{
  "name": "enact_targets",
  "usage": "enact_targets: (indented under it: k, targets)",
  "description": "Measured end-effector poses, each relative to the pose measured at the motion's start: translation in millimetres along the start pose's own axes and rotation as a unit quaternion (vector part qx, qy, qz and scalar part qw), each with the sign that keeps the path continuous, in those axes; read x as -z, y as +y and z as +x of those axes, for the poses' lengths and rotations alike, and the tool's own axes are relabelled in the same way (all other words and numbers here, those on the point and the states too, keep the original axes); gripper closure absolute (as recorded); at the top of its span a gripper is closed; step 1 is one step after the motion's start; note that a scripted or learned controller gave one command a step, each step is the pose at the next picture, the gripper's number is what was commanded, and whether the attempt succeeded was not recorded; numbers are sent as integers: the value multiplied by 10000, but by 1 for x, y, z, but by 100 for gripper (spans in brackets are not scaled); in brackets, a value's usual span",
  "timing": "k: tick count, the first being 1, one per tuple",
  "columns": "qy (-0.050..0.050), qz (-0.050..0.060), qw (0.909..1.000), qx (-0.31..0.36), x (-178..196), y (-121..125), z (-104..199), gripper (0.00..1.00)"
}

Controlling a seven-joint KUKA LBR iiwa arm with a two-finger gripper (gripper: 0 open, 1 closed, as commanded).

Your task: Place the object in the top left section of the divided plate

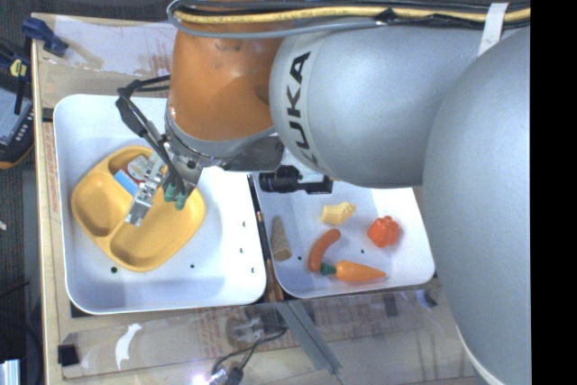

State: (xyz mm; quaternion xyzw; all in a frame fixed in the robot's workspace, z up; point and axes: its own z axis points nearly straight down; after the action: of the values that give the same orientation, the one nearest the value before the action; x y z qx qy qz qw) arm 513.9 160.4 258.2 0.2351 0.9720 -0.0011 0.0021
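Note:
A yellow divided plate [108, 216] lies in the left white bin [77, 126]. In its upper left section sits a small blue and white object [126, 178], partly hidden by the gripper. My gripper [160, 197] hangs over the middle of the plate, just right of that object. Its fingers stand apart: a silver finger [141, 203] next to the object and a green-tipped finger [178, 194] further right. Only yellow plate shows between them. The arm's orange band and grey body cover the back of both bins.
The right bin [410, 279] holds a brown cone [280, 239], a sausage [323, 249], a carrot [358, 271], a red pepper [383, 232] and a pale yellow piece [338, 213]. Black cables run from the wrist over the left bin's back.

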Motion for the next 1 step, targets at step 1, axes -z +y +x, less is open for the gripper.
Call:
enact_targets:
  k: [1]
  targets:
    - [-4,2,10000,15,10,1,0,100]
